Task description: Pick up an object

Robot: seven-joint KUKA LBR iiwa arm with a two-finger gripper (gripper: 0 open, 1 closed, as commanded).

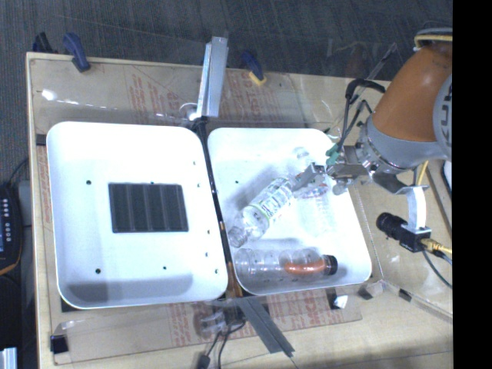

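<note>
My end effector hangs over the right bin, right of centre frame; I cannot tell how it stands. Just beside it a clear plastic bottle lies tilted across the bin's middle; another, with an orange band and dark cap, lies along the lower wall. Both look empty, light, thin-walled and slippery, likely to roll; I'd take the tilted one across its ribbed middle. The left bin holds a dark ribbed panel.

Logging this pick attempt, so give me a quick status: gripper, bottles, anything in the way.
Gripper low over right bin, at upper clear bottle; grasp unconfirmed. Second bottle lies along near wall. Left bin holds dark panel.
</note>
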